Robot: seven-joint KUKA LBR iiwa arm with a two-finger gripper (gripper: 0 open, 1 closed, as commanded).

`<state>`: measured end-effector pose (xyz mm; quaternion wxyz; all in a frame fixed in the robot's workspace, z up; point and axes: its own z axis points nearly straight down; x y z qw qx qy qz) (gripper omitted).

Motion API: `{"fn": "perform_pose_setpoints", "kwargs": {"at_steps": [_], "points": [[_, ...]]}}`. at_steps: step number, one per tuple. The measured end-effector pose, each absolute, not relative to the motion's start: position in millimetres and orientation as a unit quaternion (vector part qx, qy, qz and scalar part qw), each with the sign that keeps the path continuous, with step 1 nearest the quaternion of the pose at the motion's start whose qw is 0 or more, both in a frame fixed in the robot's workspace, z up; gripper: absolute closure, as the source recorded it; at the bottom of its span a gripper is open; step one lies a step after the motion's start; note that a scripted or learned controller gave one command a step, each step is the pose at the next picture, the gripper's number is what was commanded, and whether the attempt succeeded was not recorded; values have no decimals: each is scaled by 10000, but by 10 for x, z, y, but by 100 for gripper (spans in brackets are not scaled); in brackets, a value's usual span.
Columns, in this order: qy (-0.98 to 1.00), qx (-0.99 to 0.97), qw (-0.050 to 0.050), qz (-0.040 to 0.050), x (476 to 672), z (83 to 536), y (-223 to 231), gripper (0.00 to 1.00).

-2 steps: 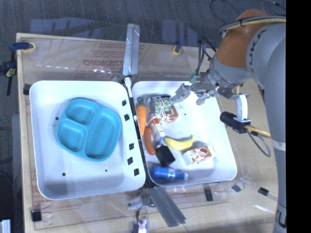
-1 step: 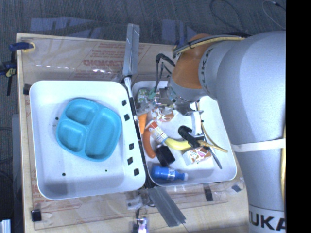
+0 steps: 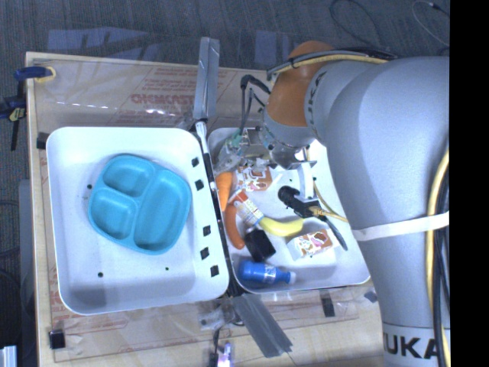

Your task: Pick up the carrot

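My claw [image 3: 246,145] low over right bin's [image 3: 345,275] far left corner; cannot tell its state. Carrot [image 3: 228,206] lies along that bin's left wall, near claw. Banana [image 3: 284,225], blue bottle [image 3: 263,273] alongside. Blue tray [image 3: 140,202] in left bin [image 3: 76,281].

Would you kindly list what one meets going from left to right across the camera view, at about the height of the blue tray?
Left bin wall → blue divided tray → carrot → banana → grey arm.
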<state>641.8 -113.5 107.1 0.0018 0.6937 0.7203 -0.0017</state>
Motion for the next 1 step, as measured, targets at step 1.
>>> {"fn": "perform_pose_setpoints", "kwargs": {"at_steps": [1], "points": [[7228, 6908, -147, -100, 6529, 1079, -1164, 0]]}}
